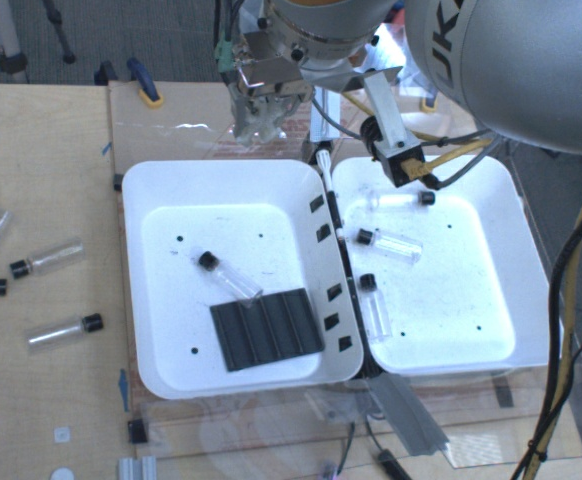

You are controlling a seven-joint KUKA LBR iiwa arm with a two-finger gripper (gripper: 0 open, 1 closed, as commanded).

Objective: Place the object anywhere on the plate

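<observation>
Hung over the brown board just beyond the far rim of the left bin (131,183), the jaws, under the grey arm (511,48) with its orange band. Could not tell whether spread or pressed together: clear, blurred, nothing plainly seen between them.

Lay nearer the camera than the jaws, inside the left bin, a clear vial (226,274) with a black cap, tilted, its open end just beside the dark ribbed plate (266,329). Sat still farther from the jaws, that plate, at the bin's near edge, nothing on top of it.

Lay to the view's right of the jaws and nearer the camera, in the right bin (501,268), three more capped vials (386,243), apart from one another.

Rested well to the view's left of the jaws, on the wooden surface (31,148), several loose vials (66,330).
</observation>
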